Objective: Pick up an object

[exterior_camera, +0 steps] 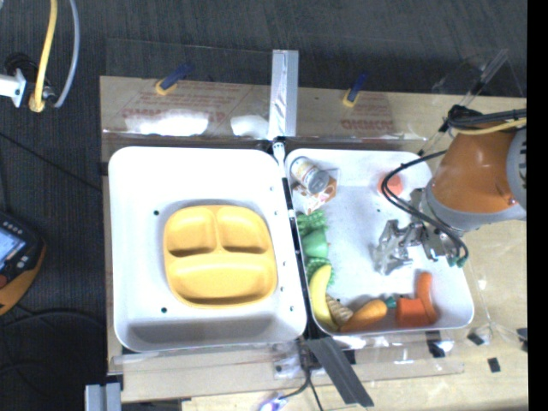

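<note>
Tool (391, 253) hung low inside the right bin (360, 163), whether parted or together I could not tell, nothing visibly gripped; carrot (370, 312) lay just below it, likely the next target.

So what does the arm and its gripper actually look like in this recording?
The arm is grey with a broad orange band above the wrist. A black cable loops beside the band. The gripper is a small grey metal assembly below it.
</note>
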Robot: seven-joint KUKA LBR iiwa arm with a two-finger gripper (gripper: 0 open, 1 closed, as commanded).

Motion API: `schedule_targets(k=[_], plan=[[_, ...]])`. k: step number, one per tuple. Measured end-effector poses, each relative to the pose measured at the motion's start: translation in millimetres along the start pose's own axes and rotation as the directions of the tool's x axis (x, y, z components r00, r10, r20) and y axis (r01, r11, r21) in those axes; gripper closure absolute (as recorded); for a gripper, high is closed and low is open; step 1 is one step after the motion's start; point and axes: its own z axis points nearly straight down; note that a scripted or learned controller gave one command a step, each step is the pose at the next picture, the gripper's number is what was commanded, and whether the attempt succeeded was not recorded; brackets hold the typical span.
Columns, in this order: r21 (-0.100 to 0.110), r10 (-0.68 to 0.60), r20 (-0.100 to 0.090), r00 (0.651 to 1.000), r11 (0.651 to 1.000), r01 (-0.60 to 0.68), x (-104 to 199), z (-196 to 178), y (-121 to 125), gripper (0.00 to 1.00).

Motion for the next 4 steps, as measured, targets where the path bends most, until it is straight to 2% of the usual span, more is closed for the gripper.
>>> schedule_targets(k=[1,2,4], plan=[[0.004,0.111,-0.005,0.994,0.994,-0.111,-17,1,16,0.00],[0.002,0.214,0.002,0.977,0.977,-0.214,54,-1,-4,0.00],[0.009,0.184,0.005,0.983,0.983,-0.184,54,-1,-1,0.00]])
